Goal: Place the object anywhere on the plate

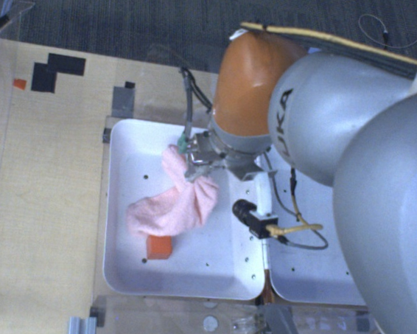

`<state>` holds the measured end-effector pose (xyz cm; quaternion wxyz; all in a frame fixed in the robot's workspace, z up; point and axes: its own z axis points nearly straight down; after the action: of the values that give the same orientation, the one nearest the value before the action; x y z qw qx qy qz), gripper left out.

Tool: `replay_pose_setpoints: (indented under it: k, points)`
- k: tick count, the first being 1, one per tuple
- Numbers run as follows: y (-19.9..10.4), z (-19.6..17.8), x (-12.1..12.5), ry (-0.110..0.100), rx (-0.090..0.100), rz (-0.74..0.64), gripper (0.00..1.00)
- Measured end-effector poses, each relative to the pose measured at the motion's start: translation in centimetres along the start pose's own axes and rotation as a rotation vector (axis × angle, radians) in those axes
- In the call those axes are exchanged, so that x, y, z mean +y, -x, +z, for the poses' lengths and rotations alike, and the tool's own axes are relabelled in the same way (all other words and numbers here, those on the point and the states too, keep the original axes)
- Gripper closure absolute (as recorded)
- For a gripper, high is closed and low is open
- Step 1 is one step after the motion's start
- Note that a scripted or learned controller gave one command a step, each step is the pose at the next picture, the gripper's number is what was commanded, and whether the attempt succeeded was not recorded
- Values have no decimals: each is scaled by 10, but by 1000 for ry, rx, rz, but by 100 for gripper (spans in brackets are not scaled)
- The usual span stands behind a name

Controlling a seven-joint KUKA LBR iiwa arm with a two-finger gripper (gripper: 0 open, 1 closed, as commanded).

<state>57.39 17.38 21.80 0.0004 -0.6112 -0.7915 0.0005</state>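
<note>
A: Arm [346,125], grey with orange band, is seen reaching in from the right over the left bin [120,264]. The right bin [307,284] is largely covered by it. How far along is the task judged to be?

B: Early, by the look of it. No plate can be made out in either bin, so nothing is counted as placed. The whole carry and set-down are reckoned still to be done.

A: The object?

B: A pink cloth [179,200] is noted in the left bin, crumpled, its lower bulk resting on the floor of the bin, its upper end drawn up toward the pincer [201,162]. An orange block [159,248] is seen touching the cloth's lower edge.

A: Pincer state?

B: The cloth's top corner is seen pinched at the pincer, directly under the wrist; it is judged clamped on the cloth, though the tips are partly hidden.
</note>
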Motion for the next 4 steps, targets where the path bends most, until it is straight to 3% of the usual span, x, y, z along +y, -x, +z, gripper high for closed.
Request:
replay_pose_setpoints:
  k: [1, 2, 3, 4]
  points:
    - [37, 76, -50, 0, 1, -227, 100]
    - [119, 35, -97, 5, -1, -278, 100]
    - [55, 11, -102, 6, -1, -343, 100]
    - [27, 61, -73, 0, 0, -324, 100]
